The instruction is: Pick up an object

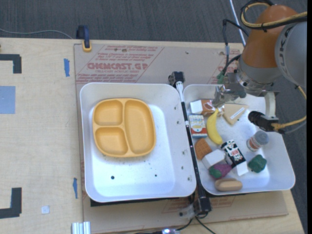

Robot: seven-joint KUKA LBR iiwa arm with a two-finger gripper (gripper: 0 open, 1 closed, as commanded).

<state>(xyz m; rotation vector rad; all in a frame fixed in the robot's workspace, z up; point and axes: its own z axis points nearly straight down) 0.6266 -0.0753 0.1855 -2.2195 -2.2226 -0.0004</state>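
I see the gripper [225,94] low over the right bin's [285,165] far edge, above the toy food; I cannot tell how it stands, since the wrist hides it. The banana [213,128] lies near that bin's left wall. The yellow divided plate [124,127] sits in the left bin [161,179].

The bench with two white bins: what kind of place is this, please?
Most likely a robotics lab set up for grasping tests. A grey arm with an orange band reaches over the right bin of toy food, a yellow divided plate lies in the left bin.
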